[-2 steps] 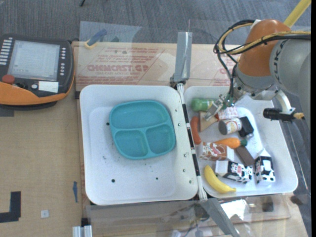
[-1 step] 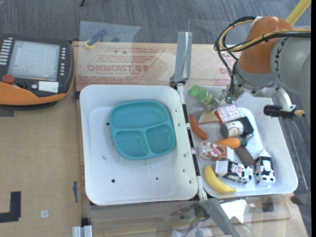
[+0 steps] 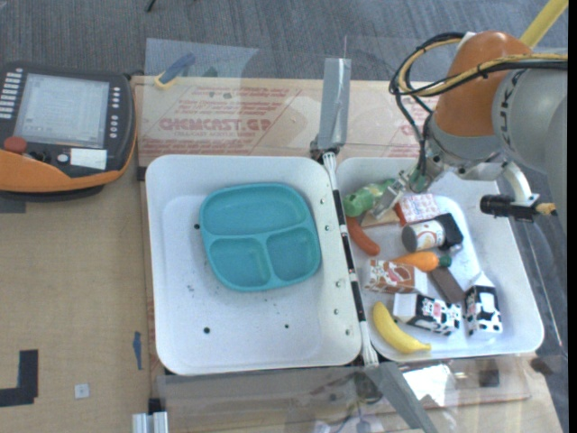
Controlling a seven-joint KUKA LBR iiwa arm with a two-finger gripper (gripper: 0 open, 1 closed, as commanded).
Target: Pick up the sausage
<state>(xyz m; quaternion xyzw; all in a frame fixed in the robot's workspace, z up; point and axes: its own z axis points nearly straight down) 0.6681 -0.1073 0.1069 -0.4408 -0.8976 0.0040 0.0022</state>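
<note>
**Bench inventory, left to right, placed from the gripper**

1. Control pendant [image 3: 61, 132]: grey screen, orange underside, lying on the bench [image 3: 72, 269] far to the gripper's left, well apart from both bins.

2. Left bin [image 3: 171, 269]: white and shallow, well left of the gripper. I log one teal divided plate [image 3: 260, 235] in it, three compartments, lying flat near the bin's middle.

3. Right bin [image 3: 518, 282]: white, touching the left bin along the centre rim. The gripper [image 3: 416, 180] sits over its far edge, below the arm's orange band [image 3: 478, 70].

4. Green leafy item [image 3: 365, 198]: just left of the gripper, near the bin's far left corner.

5. Sausage [image 3: 363, 236]: red-orange, lying aslant on the bin floor, left of the gripper and nearer the camera, close to the centre rim. It is apart from the gripper, not between its fingers.

6. Small carton [image 3: 390, 277] and banana [image 3: 397, 329]: nearer the camera still, the banana by the bin's near rim.

7. Red-and-white packet [image 3: 419, 207]: just below the gripper, seemingly touching its tip.

8. Dark can [image 3: 431, 234] on its side, with a carrot [image 3: 422, 261] just beside it.

9. Two cow-patterned cartons [image 3: 460, 314]: near the front right of the bin.

Gripper state: I cannot tell from this view whether it is clenched or released.
</note>
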